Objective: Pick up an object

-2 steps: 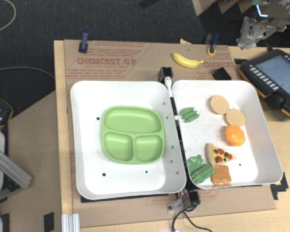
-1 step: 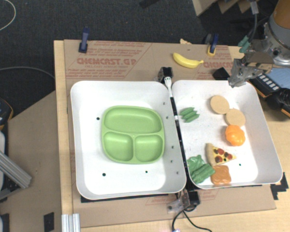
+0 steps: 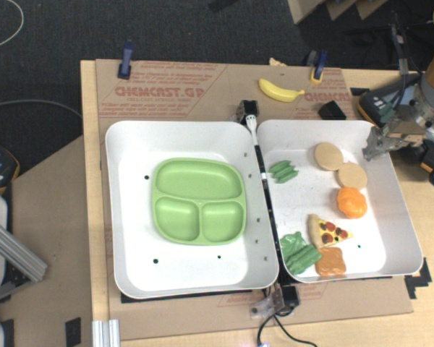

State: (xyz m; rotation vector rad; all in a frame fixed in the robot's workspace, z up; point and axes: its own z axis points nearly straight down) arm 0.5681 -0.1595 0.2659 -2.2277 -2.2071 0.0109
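The right bin (image 3: 390, 194) holds several toy foods. Two tan round biscuits (image 3: 329, 155) (image 3: 352, 176) lie near its far side, with an orange fruit (image 3: 352, 202) just in front of them. A pizza slice (image 3: 328, 231), a bunch of green beans (image 3: 301, 251) and a brown toast piece (image 3: 330, 263) sit at the near edge. A smaller green pod piece (image 3: 282, 170) lies by the bin's left wall. My gripper (image 3: 378, 147) hangs over the bin's far right corner, to the right of the biscuits, holding nothing I can see.
A green divided plate (image 3: 200, 199) lies in the left bin (image 3: 123, 194). A yellow banana (image 3: 280, 91) and a small black item (image 3: 331, 110) rest on the cardboard behind the right bin. Blue clamps (image 3: 125, 62) (image 3: 318, 66) stand at the board's far edge.
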